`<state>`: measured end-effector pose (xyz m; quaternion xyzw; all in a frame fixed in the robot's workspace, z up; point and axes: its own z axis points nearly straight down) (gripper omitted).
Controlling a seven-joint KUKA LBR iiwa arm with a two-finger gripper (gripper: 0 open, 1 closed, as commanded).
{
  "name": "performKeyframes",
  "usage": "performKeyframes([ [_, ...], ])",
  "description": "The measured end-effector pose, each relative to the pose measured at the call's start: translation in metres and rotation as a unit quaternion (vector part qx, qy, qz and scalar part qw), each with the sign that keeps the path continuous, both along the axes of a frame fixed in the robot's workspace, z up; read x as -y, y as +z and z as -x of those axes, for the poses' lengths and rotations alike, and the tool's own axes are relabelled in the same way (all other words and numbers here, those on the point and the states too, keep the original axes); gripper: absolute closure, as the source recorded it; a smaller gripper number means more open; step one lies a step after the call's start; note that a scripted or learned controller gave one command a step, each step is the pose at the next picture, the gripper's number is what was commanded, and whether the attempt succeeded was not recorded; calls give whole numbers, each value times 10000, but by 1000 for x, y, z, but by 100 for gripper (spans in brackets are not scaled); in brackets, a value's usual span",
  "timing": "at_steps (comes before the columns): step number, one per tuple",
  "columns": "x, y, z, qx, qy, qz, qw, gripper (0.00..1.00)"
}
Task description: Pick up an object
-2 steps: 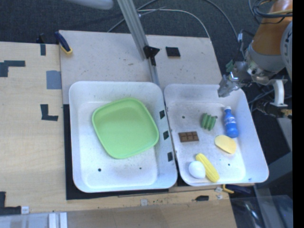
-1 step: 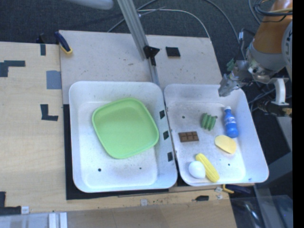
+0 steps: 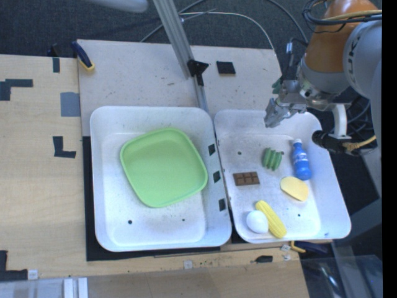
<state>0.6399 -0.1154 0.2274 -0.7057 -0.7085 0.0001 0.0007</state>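
— So, where does the arm [image 3: 347, 42] sit?

— It reaches in from the right, grey links with the orange band high at the upper right corner. The wrist bends downward and to the left, so the gripper [image 3: 273, 118] hangs over the far edge of the right bin [image 3: 329, 197], near its upper left part.

— Are the fingers holding anything?

— Nothing shows between them. The tips look close together and pointed down at the bin floor, but they are small and blurred, so I cannot tell how far apart they stand.

— What lies in that bin?

— A green ridged piece [image 3: 272, 159], maybe a toy vegetable, sits nearest, just below the gripper and apart from it. Beside it to the right stands a blue bottle with a white cap [image 3: 301, 161], lying roughly along the bin's length. Below the bottle is a yellow rounded piece [image 3: 294, 188]. A brown chocolate bar [image 3: 246, 179] lies flat toward the bin's left wall. At the near end a white egg-shaped object [image 3: 255, 221] touches a yellow corn cob [image 3: 272, 218].

— And the other bin?

— The left bin [image 3: 105, 166] carries a green square plate [image 3: 163, 166], set at a slight turn. Both bins rest on the table [image 3: 37, 166], touching along their shared side.
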Motion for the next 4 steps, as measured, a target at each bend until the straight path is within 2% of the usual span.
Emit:
performKeyframes([
  [1,-54,-10,-1,-1,2,-1,10000,100],
  [2,-110,-13,-11,2,2,-1,10000,100],
  [3,-163,2,-11,8,4,-2,10000,100],
  [4,-208,0,-17,1,0,0,10000,100],
])
